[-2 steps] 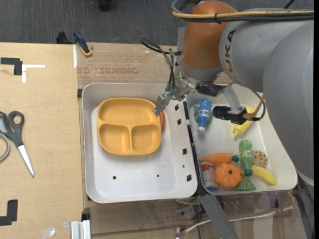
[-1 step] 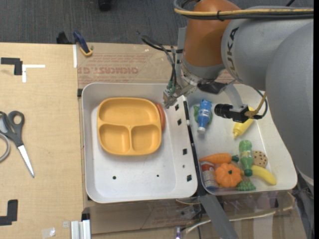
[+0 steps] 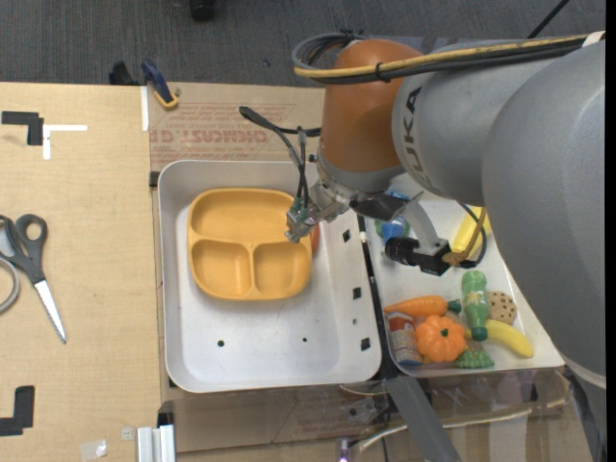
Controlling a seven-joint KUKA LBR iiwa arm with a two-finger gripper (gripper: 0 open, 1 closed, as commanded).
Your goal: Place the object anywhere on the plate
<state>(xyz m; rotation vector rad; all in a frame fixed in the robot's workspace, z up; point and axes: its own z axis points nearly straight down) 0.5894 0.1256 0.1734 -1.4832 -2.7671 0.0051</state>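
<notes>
Gripper [image 3: 300, 221] at the right rim of the yellow plate [image 3: 241, 248]

One plate in the left bin [image 3: 250, 354]; right bin [image 3: 539, 354] holds one carrot [image 3: 416, 307], one pumpkin [image 3: 443, 339], one banana [image 3: 507, 338]; big arm [image 3: 500, 133] hides part; fingers and task object too hidden to tell.

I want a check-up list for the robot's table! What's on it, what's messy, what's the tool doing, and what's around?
Surface: two white bins side by side, left bin, right bin, on a cardboard-covered bench.
Job's things: yellow divided plate lies in the left bin; a small reddish object sits at the plate's right edge, under the tool.
Clutter: toy carrot, pumpkin, green bottle, banana in the right bin.
Tool: low over the plate's right edge; grip unclear.
Cables: black cable runs to the wrist.
Surroundings: scissors on the bench, left.
</notes>
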